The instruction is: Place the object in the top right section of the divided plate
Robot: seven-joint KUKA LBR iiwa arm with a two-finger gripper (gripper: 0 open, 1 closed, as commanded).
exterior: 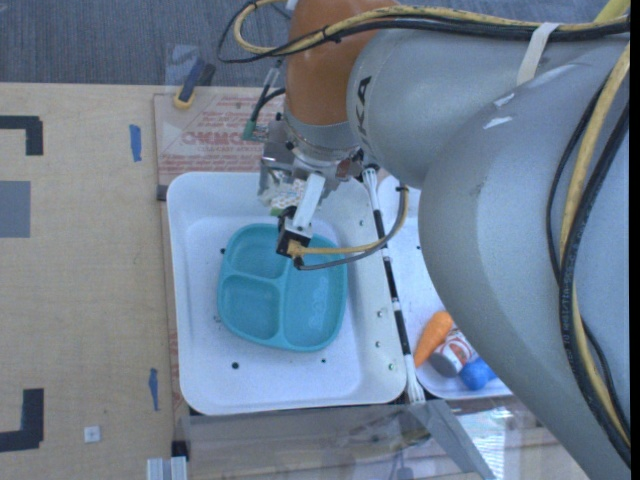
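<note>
Wooden surface [80,268] is carrying the white bin [200,368]. Jaws [290,203], state impossible to tell, are hovering over the divided plate [285,313]. Carrot-like object [432,336], probably light and slippery, is lying in the right bin; mid-body seems the best hold.

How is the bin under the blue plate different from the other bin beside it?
The left bin lies almost fully in sight and bears a divided blue plate; the right bin is mostly hidden beneath the arm and bears small orange and blue objects. Both are white and shallow.
</note>
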